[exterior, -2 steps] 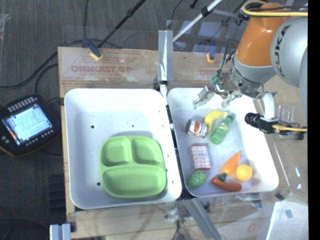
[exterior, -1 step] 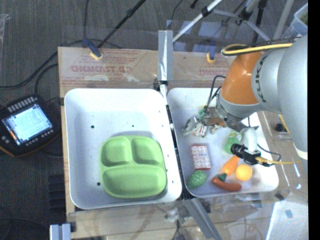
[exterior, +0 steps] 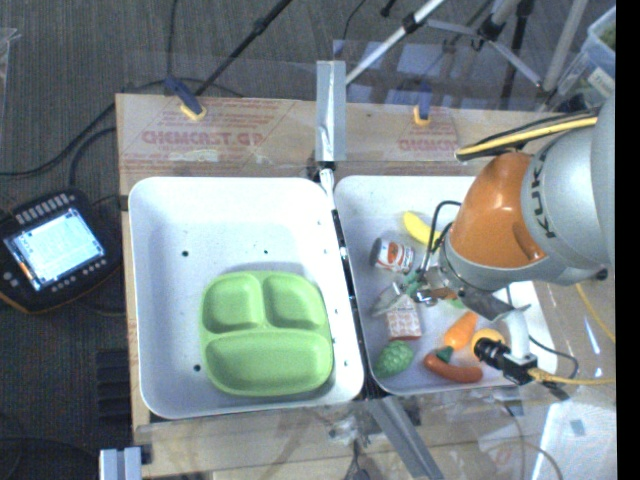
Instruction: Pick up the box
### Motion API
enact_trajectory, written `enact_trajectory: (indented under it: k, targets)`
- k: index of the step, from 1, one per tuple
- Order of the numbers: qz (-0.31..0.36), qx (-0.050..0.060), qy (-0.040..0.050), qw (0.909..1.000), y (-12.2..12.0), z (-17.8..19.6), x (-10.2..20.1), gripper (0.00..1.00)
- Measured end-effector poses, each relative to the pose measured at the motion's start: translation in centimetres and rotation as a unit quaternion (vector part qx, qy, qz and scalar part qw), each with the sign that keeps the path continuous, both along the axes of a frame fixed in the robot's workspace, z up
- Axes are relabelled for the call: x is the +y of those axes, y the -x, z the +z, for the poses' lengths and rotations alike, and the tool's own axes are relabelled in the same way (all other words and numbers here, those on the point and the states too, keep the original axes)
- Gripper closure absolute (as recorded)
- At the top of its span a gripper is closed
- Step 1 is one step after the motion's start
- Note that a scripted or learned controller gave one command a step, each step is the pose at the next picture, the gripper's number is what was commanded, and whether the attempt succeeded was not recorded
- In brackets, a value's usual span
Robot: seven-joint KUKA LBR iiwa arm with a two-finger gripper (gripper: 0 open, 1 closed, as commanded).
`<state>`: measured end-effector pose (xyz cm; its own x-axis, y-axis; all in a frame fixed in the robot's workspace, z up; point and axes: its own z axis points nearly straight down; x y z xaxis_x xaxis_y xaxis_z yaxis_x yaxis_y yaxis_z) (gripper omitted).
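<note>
While hanging low over the right bin point(exterior: 352, 268), gripper point(exterior: 418, 290) sits just above the box point(exterior: 403, 322); finger spread impossible to judge. Box lying mid-bin, hemmed by a can point(exterior: 392, 255) above, a green broccoli piece point(exterior: 396, 357) below, a carrot point(exterior: 461, 330) and red sausage point(exterior: 453, 368) to its right, a banana point(exterior: 419, 227) further up. Left bin point(exterior: 160, 268) roomier, holding a green divided tray point(exterior: 267, 333). Bench point(exterior: 215, 138) cardboard-backed; grey carpet, cables, a lit pendant point(exterior: 53, 248) beyond
</note>
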<state>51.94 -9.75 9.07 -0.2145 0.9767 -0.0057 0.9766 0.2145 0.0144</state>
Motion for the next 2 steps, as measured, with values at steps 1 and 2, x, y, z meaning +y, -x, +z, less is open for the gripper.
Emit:
enact_trajectory:
  k: [1, 2]
  targets:
    - [0.0, 0.0, -0.0009, 1.0, -0.1, 0.9, 0.1, 1.0]
    - [0.006, 0.009, -0.0013, 0.9999, -0.3, 9.2, 5.3, 1.0]
